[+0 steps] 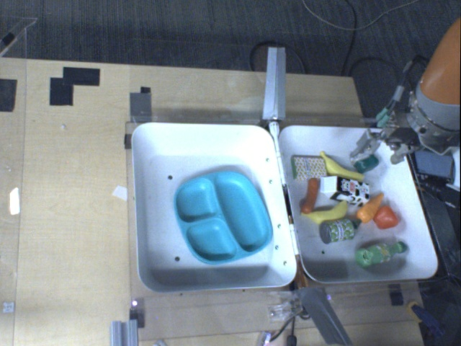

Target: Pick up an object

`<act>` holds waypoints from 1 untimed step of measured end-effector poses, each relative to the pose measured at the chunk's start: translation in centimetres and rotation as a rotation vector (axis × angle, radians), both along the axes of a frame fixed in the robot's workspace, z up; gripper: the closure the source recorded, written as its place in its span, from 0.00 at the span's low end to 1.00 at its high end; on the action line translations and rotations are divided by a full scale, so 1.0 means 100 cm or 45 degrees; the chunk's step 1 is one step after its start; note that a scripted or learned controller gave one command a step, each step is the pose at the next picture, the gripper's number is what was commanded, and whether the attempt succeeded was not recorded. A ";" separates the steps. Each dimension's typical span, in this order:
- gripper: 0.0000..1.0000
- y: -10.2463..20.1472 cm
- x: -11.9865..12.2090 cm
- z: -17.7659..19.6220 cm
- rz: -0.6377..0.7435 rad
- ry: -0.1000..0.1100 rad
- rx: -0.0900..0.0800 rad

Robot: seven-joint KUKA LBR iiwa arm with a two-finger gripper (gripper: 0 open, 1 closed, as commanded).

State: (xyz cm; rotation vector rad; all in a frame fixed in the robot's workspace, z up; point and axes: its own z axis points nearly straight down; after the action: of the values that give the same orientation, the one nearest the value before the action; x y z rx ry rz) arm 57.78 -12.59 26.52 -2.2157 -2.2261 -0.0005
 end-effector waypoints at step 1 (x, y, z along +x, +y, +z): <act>0.00 -0.046 0.022 -0.059 0.100 0.000 0.000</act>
State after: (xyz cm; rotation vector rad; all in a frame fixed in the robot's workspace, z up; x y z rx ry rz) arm 59.93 -17.24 20.64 -2.1265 -2.3119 -0.0001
